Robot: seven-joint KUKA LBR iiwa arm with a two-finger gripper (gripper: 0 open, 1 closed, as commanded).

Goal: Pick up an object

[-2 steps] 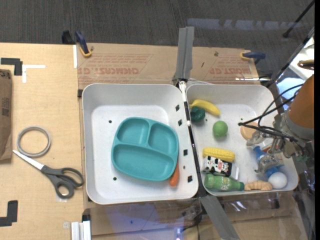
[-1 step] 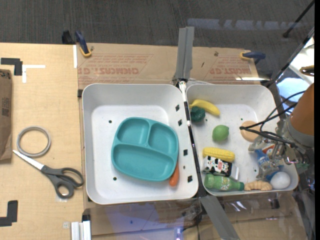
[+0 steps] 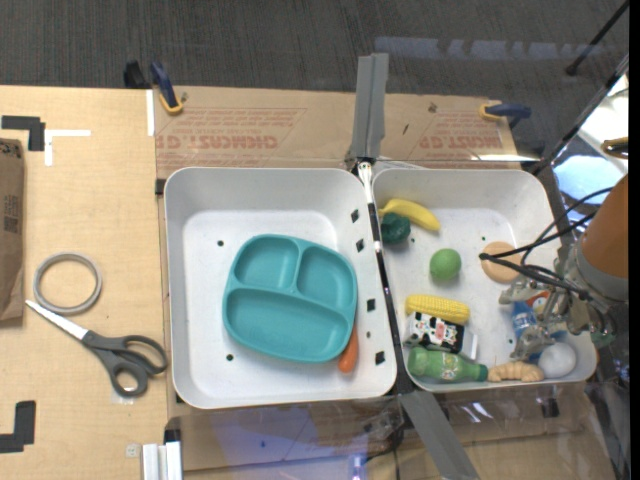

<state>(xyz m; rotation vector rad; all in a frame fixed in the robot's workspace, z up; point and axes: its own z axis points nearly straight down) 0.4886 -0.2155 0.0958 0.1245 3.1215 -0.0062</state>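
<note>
The right bin (image 3: 462, 175) holds several small items: a yellow banana (image 3: 412, 212), a dark green piece (image 3: 396, 231), a green ball (image 3: 445, 263), a peach-coloured round piece (image 3: 496, 260), a corn cob (image 3: 437, 308), a black-and-white carton (image 3: 434, 332), a green bottle (image 3: 445, 367) lying on its side, and a tan pastry-like piece (image 3: 515, 371). My gripper (image 3: 536, 330) is low in the bin's right end, over a blue-and-white item (image 3: 524, 320) and beside a white round object (image 3: 557, 360). Cables and the wrist hide what lies under it.
The left bin (image 3: 190, 268) holds a teal divided plate (image 3: 290, 298) with an orange carrot (image 3: 348, 352) at its lower right corner. On the bench to the left lie scissors (image 3: 105, 348) and a tape ring (image 3: 67, 281). The orange arm band (image 3: 612, 243) enters from the right.
</note>
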